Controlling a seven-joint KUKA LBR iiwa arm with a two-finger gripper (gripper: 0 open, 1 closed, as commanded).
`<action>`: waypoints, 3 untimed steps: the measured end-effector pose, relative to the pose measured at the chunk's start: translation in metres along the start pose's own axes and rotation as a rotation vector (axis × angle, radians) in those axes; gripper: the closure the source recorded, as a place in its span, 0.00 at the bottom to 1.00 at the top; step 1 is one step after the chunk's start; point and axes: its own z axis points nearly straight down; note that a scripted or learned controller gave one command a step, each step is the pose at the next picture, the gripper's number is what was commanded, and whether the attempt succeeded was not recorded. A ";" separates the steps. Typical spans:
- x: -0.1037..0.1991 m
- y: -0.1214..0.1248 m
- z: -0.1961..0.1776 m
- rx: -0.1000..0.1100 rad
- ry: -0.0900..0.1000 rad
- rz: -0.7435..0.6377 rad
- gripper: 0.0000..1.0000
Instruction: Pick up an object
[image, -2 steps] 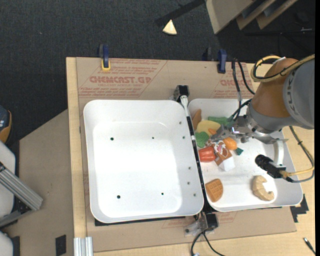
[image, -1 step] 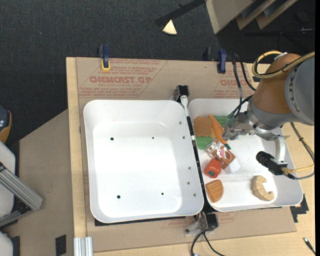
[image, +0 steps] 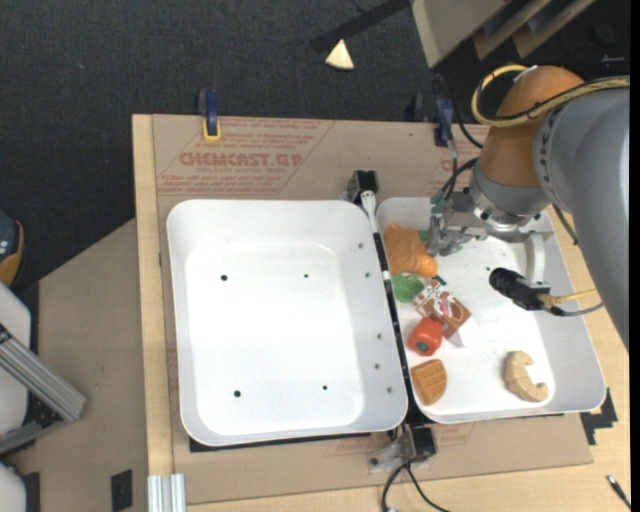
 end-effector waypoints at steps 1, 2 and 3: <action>-0.002 -0.003 0.000 0.005 0.000 0.003 0.00; -0.001 -0.002 -0.010 0.001 0.000 0.002 1.00; -0.001 -0.002 -0.010 0.003 0.000 0.002 0.00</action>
